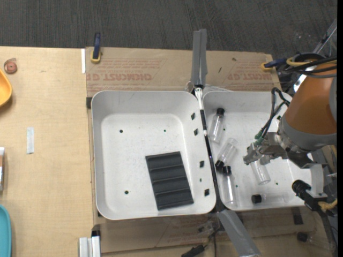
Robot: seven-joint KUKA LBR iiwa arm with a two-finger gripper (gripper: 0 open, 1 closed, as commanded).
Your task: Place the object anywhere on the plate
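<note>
Hovering low over the right bin (244, 98), the gripper (258, 158) sat above a clear vial (261, 173); I could not tell its jaw state. The vial looked light, stiff, slick and breakable, so I judged a grip across mid-barrel best. Its long axis ran roughly up-down in view, slightly tilted. The dark ridged plate (169, 180) lay in the left bin (107, 143).
</note>
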